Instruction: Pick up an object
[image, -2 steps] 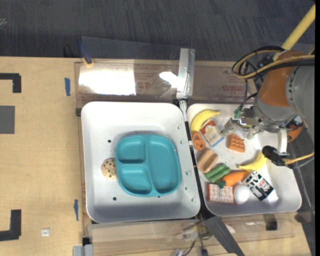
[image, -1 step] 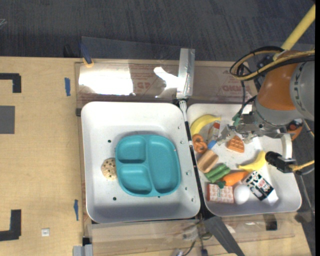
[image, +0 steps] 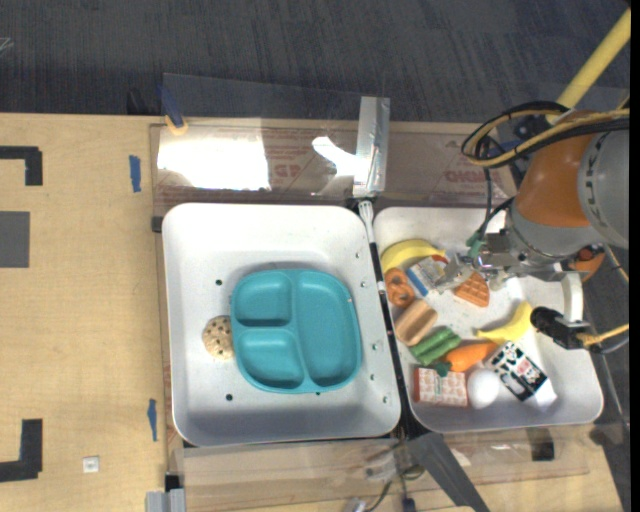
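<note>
Toys, heaped in the right bin (image: 590, 400), under and around the gripper (image: 478, 262). From the camera view above the bench: gripper low over the far part of that bin, reached in from the right on a grey arm (image: 610, 190) with an orange band (image: 555, 185). Finger spread impossible to tell; tips lost among metal parts and clutter. Nothing seen clamped between them.

Closest to the gripper: an orange wedge (image: 474, 292), just below the tips, touching or nearly so, which one unclear. Just left of the gripper, a small printed packet (image: 428, 272), lying against a yellow round piece (image: 408, 252). Farther left and a little lower, a pretzel (image: 398, 289) by the bin wall. Below the gripper, toward the near edge: a hot dog bun (image: 414, 322), a green pepper (image: 433, 346), a carrot (image: 467, 357), a banana (image: 508, 323). Well below, at the near side: a red box (image: 441, 386), a white egg (image: 483, 390), a black-and-white carton (image: 519, 370).

Far left of the gripper, well apart, in the left bin (image: 190, 250): a teal divided plate (image: 297, 330), and a cookie (image: 217, 336) just beside its left rim.
</note>
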